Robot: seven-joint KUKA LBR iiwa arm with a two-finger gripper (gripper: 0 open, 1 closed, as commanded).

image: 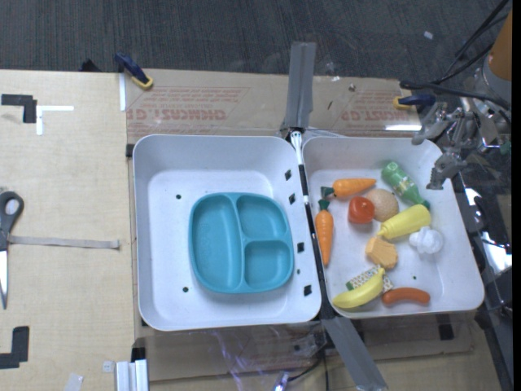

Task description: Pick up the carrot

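Two carrots: both lie in the right bin (456, 296), near its left wall.
First carrot (325, 233): it lies lengthwise along the left wall, green top pointing away from the camera, orange tip pointing toward the front of the bin.
Second carrot (352, 187): it lies crosswise, just behind the first one, green top to the left, close to the tomato (361, 210).
Neighbours: a beige round piece (383, 204) touches the tomato on its right; a yellow pepper (404, 221) lies beside that; a green bottle-shaped toy (401, 181) is behind them.
Front of the bin: a cookie-like piece (382, 253), a banana (359, 292), a red sausage (405, 296) and a small white piece (426, 239).
Gripper (452, 155): it hangs over the far right corner of the right bin, well apart from both carrots, with the other toys between. Nothing is seen between its fingers; if they are open or closed I cannot tell.
Left bin (155, 243): it holds a teal plate (242, 242) with three sections.
Bench: scissors (6, 235) lie at the far left edge.
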